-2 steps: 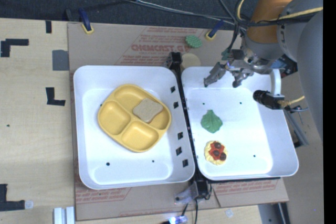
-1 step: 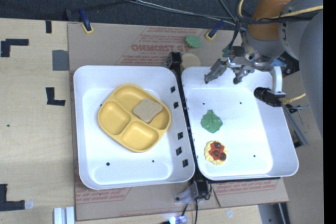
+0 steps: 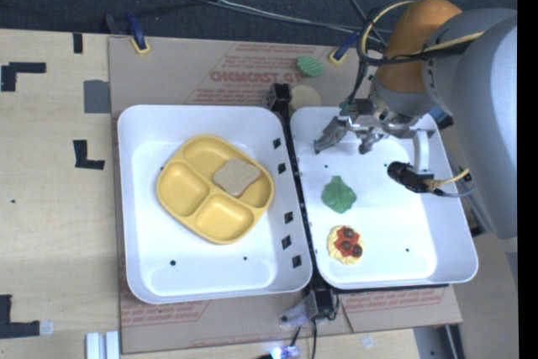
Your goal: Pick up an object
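Observation:
In the right bin (image 3: 437,256) lie a green leafy toy (image 3: 339,194) and, nearer the front, a small round yellow piece with red toppings (image 3: 345,244). My gripper (image 3: 346,144) hangs over the back of that bin, above and behind the green toy and apart from it. Its fingers (image 3: 326,140) are spread open with nothing between them. The left bin (image 3: 143,265) holds a yellow divided plate (image 3: 202,197) with a tan bread slice (image 3: 236,175) in its rear compartment.
A small green knobbly object (image 3: 309,65) sits on the cardboard behind the bins. Black clips (image 3: 281,97) join the two bins along the middle wall. The arm's orange band (image 3: 420,34) and cables (image 3: 420,176) hang over the right bin's back right.

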